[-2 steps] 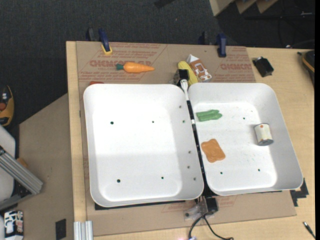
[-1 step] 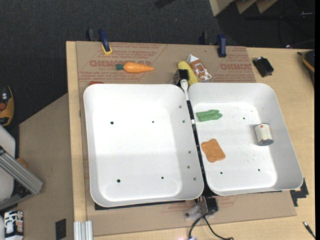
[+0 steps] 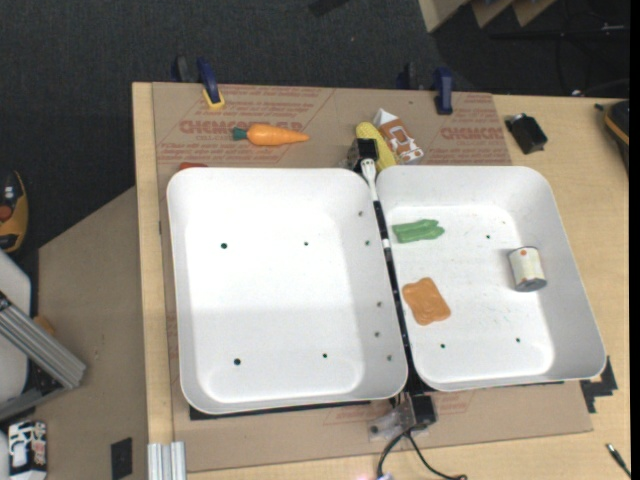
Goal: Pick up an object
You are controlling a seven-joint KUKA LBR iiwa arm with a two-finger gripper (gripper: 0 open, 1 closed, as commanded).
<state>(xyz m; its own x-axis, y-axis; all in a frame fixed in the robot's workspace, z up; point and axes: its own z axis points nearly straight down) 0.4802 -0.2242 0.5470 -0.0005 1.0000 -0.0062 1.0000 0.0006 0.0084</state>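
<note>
Three objects lie in the right bin [image 3: 560, 348]. A green pea-pod-shaped piece [image 3: 417, 231] rests near the bin's upper left. An orange flat piece [image 3: 426, 301] lies below it, close to the divide between the bins. A small white-and-grey cylinder [image 3: 526, 269] sits on its side toward the right wall.
The left bin [image 3: 200, 368] stands beside the right one on a brown board. Behind the bins on the board lie a toy carrot [image 3: 272, 136], a yellow banana-like item [image 3: 372, 141] and a small printed packet [image 3: 400, 140]. Blue clamps [image 3: 210, 83] hold the board's far edge.
</note>
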